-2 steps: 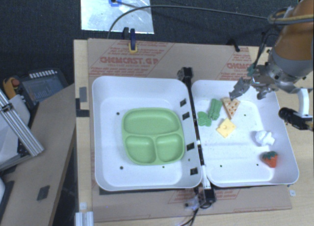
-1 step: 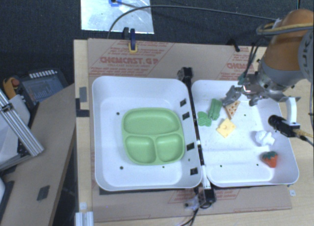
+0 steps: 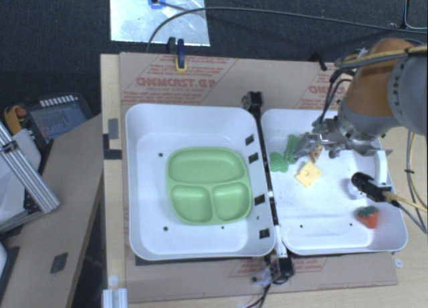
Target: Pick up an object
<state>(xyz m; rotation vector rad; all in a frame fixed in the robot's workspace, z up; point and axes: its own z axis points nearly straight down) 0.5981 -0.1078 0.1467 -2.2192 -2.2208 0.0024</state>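
We saw the pincer over the right bin, beside a blurry green thing; spread or pressed, we couldn't tell.

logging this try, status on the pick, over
Hand low in right bin, beside green toy. No grasp visible. Yellow wedge close by hand, red piece off by near corner.

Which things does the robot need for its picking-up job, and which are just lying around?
For the job:
- tool, over the right bin
- green toy
- yellow block
- red toy

Just lying about:
- green plate in the left bin
- silver sheet behind the bench
- grey box off to the left
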